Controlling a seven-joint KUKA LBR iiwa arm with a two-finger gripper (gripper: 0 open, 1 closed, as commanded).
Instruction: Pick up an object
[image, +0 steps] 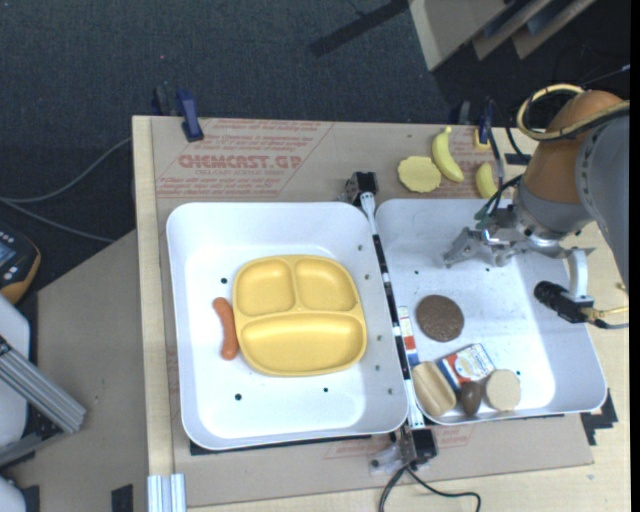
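Your tool (478, 246) is open, empty, at right bin's (560, 400) far edge; arm (565, 160) enters from the right; sausage (226, 327) lies lengthwise near-to-far.

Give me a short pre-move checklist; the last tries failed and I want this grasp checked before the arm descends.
1. Gripper inside the right bin: ok.
2. Nothing between the fingers yet: cannot tell.
3. Gripper above a target: not ok; the brown patty lies nearer the camera, apart from it.
4. Patty free of neighbours: ok.
5. Carton free of neighbours: not ok; it touches the rolls.
6. Fingers open: cannot tell.
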